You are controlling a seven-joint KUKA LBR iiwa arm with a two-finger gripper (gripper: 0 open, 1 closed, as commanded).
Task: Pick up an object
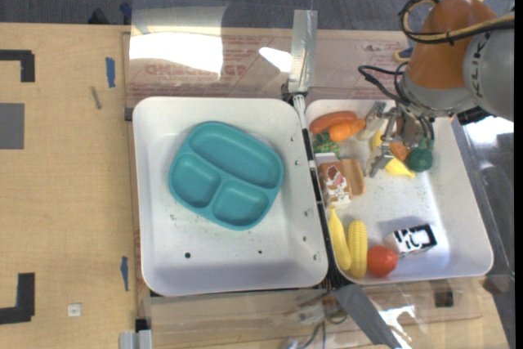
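Camera view: two bins, one teal plate, one hand

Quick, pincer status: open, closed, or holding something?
Pincer: over the right bin, among the toy food; whether it is open, closed or holding cannot be told.

The desk is a pale wooden surface with black angular marks and small strips of blue tape on its left part. Two shallow white bins rest on it side by side, touching along their inner edges: the left bin and the right bin. Behind them lies a sheet of clear plastic over printed cardboard.
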